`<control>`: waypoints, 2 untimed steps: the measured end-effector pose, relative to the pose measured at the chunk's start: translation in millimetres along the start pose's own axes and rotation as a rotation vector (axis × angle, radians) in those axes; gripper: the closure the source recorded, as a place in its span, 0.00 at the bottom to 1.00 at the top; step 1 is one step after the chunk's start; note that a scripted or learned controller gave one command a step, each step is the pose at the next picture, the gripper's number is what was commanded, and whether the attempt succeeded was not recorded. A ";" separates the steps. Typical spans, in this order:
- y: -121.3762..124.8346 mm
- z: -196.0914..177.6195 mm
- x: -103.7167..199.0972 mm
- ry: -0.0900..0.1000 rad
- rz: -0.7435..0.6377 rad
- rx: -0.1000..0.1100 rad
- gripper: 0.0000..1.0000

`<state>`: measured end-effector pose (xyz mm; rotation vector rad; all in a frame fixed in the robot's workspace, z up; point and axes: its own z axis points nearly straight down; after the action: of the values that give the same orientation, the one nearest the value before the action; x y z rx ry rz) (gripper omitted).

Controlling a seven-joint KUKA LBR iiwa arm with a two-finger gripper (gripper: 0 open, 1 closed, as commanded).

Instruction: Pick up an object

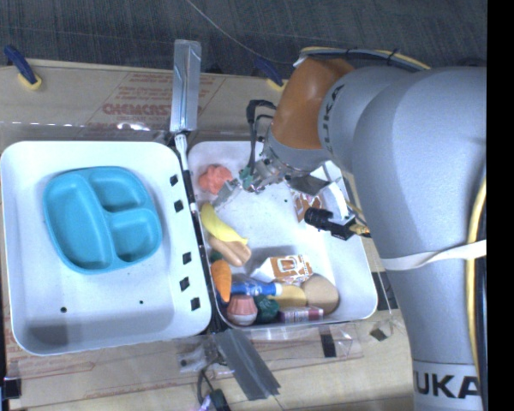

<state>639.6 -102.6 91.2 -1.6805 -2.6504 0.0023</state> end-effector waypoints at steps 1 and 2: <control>35.0 -104.6 30.9 -0.007 -0.350 -0.008 0.00; 18.2 -171.4 31.4 -0.008 -0.397 -0.009 0.00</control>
<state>643.3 -66.5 262.7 -1.1290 -2.9403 -0.0030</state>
